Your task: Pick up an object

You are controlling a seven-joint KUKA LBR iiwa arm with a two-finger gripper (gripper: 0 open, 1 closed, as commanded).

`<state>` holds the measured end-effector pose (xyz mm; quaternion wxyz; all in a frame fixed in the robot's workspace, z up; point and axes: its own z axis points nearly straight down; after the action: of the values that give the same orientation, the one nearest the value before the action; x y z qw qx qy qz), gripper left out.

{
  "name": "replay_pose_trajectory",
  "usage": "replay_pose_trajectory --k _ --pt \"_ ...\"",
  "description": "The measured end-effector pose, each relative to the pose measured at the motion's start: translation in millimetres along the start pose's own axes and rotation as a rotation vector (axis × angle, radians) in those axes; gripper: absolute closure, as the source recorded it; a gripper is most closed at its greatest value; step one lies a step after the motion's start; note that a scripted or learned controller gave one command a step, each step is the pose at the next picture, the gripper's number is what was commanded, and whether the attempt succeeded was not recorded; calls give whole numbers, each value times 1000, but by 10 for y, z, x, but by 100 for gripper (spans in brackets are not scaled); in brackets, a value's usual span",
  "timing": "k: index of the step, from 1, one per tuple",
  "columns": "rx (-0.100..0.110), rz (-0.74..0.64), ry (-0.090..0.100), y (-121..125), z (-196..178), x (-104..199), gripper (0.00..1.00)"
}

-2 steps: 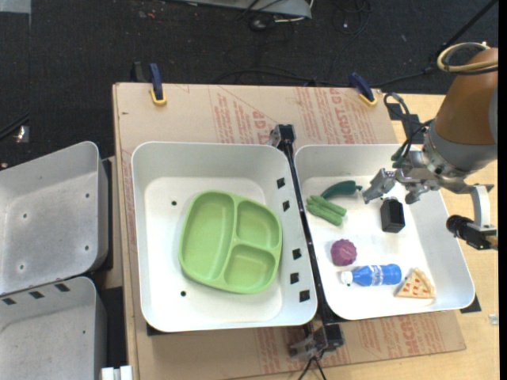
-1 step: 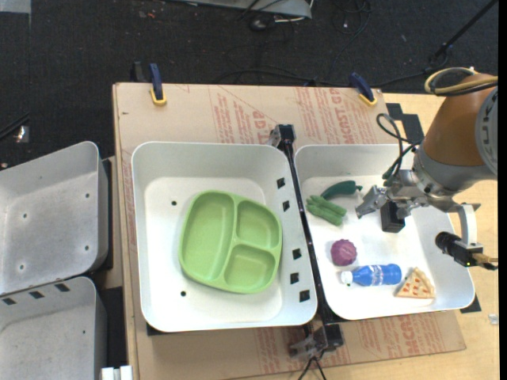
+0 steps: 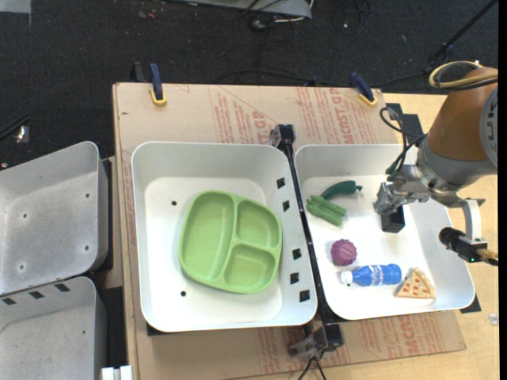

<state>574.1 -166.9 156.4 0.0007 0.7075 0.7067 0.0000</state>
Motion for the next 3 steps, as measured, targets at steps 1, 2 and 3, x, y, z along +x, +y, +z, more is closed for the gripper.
replay_pose_trajectory --k 1,2,3 --pt "-3 -3 0 33 -429 -13 100" --pt "-4 -4 0 -37 -979 48 100" --pt "-1 -3 0 -30 -1088 47 100"
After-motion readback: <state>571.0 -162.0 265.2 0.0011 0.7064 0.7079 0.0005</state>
